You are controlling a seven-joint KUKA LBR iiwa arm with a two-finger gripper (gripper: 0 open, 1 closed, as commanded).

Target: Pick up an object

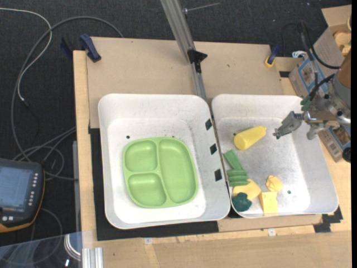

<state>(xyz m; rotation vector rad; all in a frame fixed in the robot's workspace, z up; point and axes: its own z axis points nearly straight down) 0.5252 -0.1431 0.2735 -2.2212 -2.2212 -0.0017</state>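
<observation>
You're seeing the left bin (111,116) holding a green divided plate (160,172). Right bin (312,166) is holding a yellow cylinder (250,138), green pieces (235,169) and yellow blocks (269,201) near its front. Gripper (280,130) is hovering beside the cylinder, holding nothing; finger spread unclear.

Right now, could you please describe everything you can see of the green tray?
The green tray is a pale lime, smooth, plastic-looking plate with rounded corners and three compartments: two smaller ones stacked on the view's left and one long one on the right, split by raised ridges. It lies flat, right side up and slightly rotated, on the floor of the left bin, toward its near side. Its compartments hold nothing, and it touches only the bin.
</observation>
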